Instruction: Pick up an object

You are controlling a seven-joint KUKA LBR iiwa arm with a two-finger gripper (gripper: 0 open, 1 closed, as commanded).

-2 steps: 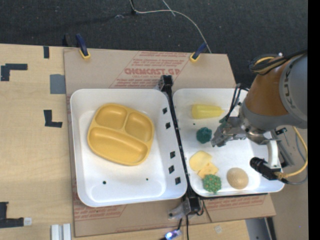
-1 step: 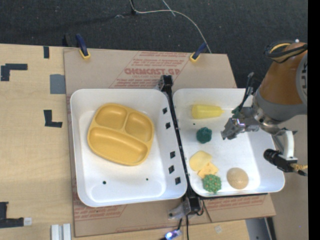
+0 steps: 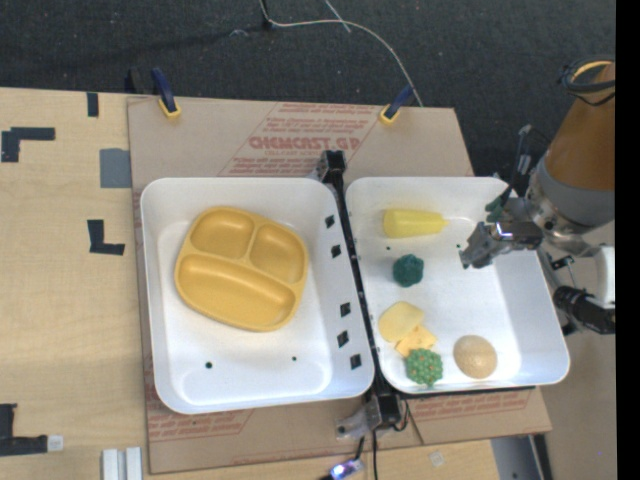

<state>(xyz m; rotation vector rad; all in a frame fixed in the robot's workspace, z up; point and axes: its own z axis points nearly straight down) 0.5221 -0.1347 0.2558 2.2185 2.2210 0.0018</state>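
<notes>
The right bin (image 3: 530, 313) holds several small food toys: a pale yellow corn-like piece (image 3: 411, 223) at the back, a dark teal lump (image 3: 408, 269) in the middle, a yellow cheese-like piece (image 3: 404, 325), a green broccoli (image 3: 424, 367) and a tan round bun (image 3: 475, 356) at the front. My gripper (image 3: 478, 251) hangs over the right bin's back right part, to the right of the teal lump and the corn piece. I see nothing between its fingers. It is too dark and small to judge its opening.
A yellow divided plate (image 3: 241, 266) lies in the left bin (image 3: 170, 368). A black divider (image 3: 345, 268) runs between the bins. Blue-and-yellow clamps (image 3: 165, 95) hold the cardboard at the back. The arm's orange band (image 3: 592, 128) rises at the right.
</notes>
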